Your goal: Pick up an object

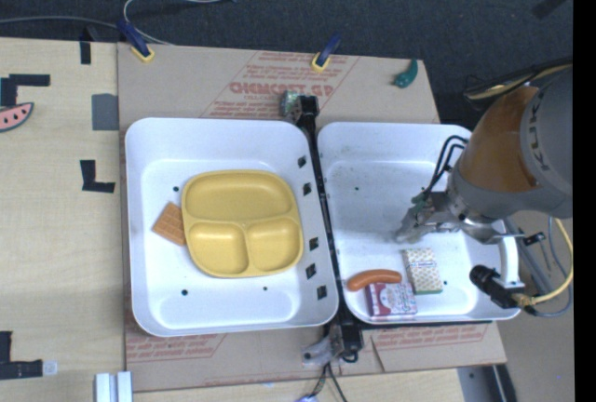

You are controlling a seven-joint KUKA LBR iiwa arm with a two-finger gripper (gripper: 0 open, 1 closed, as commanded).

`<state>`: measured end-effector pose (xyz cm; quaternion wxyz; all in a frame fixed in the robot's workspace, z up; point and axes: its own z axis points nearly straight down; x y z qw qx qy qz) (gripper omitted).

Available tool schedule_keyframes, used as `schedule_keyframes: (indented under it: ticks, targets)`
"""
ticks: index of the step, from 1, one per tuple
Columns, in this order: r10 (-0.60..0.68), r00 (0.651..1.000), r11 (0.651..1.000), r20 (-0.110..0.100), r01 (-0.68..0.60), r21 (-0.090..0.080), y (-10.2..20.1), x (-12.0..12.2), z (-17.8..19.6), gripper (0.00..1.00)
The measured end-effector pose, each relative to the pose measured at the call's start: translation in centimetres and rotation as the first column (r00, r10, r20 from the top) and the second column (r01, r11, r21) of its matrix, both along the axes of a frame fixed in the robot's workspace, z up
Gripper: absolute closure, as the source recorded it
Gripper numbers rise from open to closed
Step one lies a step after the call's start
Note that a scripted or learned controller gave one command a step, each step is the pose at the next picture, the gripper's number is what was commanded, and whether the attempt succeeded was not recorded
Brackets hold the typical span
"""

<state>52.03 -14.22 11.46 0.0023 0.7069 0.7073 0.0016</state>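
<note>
In the right bin (372, 144) my gripper (416, 223) hangs low over the white floor, just above a small patterned box (425, 271). An orange sausage-shaped toy (373, 279) lies at the bin's front, touching a red-and-white packet (388, 299). The grey arm with its orange band (498, 144) comes in from the right and covers the bin's right side. Nothing shows between the gripper's tips.
The left bin (149, 205) holds a yellow divided plate (243, 221) with a brown cracker-like piece (170, 223) tucked under its left edge. A black divider with clips (315, 205) runs between the bins. Cables trail by the arm at the right.
</note>
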Motion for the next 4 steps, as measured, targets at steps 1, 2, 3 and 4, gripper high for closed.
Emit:
schedule_keyframes:
  ticks: [1, 2, 3, 4]
  targets:
    - [0.000, 1.000, 1.000, 0.000, 0.000, 0.000, 0.0, 0.0, 0.0, 0.00]
    - [0.001, 1.000, 1.000, -0.001, -0.001, 0.001, 0.1, 0.0, 0.9, 1.00]
    - [0.002, 1.000, 1.000, -0.001, -0.002, 0.003, 0.2, 0.1, 1.8, 1.00]
    - [0.002, 1.000, 1.000, -0.001, -0.002, 0.003, 0.1, 0.0, 1.8, 0.00]
